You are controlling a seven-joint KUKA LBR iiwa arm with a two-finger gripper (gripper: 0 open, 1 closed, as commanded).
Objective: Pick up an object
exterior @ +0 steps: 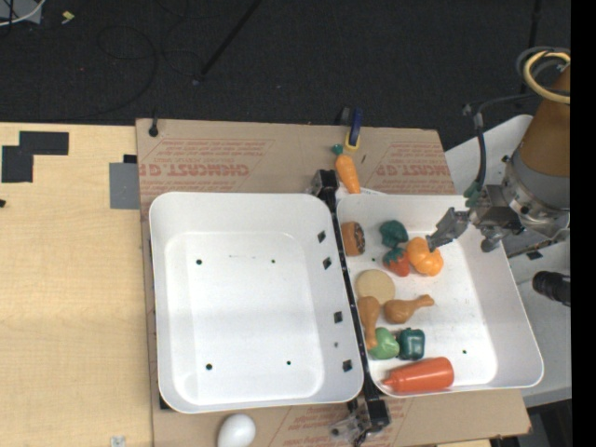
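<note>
I'm hovering the pincer (456, 223), can't tell its state, beside the orange pepper (426, 257); crowding red toy (399, 265) is risking a slip.

Toy foods (400, 291) are lying in the right bin (503, 291); a carrot (347, 173) is lying behind it, an egg (237, 429) before the left bin (186, 222).
</note>
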